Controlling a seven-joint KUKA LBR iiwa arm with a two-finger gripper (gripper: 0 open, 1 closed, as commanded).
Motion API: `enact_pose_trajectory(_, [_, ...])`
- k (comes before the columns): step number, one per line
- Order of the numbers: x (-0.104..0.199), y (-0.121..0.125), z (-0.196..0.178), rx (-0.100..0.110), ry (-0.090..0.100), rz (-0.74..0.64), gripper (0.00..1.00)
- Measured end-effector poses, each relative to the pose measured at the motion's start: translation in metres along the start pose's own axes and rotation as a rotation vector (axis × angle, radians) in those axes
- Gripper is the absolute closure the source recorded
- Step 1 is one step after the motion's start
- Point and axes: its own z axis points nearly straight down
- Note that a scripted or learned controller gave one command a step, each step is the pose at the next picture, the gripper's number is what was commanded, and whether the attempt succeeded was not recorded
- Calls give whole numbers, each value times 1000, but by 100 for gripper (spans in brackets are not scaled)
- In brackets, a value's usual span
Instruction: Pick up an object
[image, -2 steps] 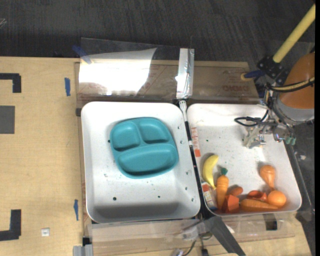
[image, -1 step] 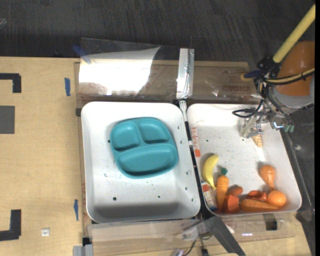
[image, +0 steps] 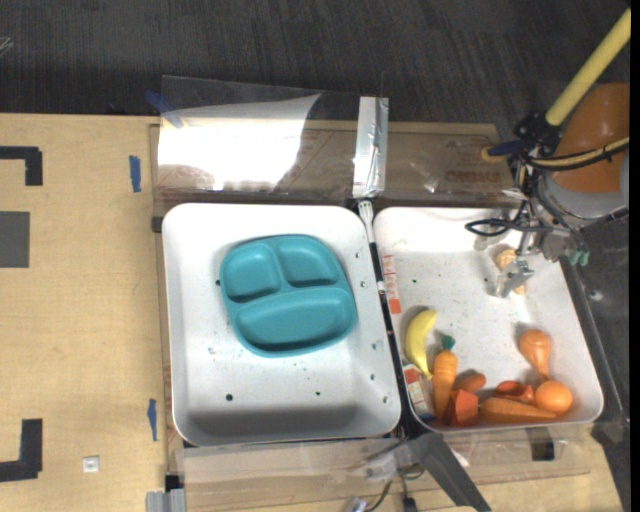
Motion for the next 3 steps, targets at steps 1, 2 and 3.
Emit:
enact_pose_trajectory(1, [72,10,-1,1,-6,197,0])
enact_pose_trajectory(2, [134,2,-2,3,-7,219,0])
enact_pose_trajectory(3, [129,1,-16,7,-24,217,100])
